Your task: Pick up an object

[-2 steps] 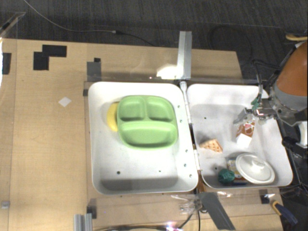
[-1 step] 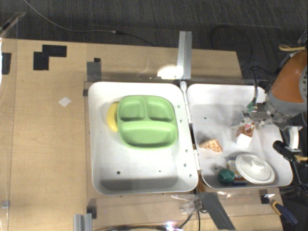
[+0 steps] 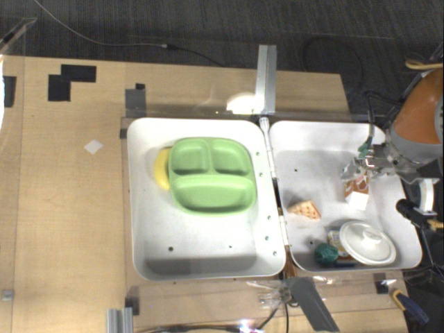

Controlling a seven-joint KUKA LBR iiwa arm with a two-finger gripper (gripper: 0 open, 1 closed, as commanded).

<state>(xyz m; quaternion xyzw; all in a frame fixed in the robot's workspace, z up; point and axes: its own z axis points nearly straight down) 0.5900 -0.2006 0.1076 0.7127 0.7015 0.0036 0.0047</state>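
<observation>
My gripper hangs over the right part of the right bin, coming off the orange-banded wrist. Directly below its tip, touching or nearly touching it, is a small brown and white carton. Whether the carton is gripped or resting on the bin floor is unclear. An orange-tan wedge lies left of the carton. A white round lid and a dark green lump sit near the bin's front edge.
The left bin holds a green divided plate with a yellow object poking out from under its left side. A metal post stands behind the wall between the bins. Cables run along the right edge.
</observation>
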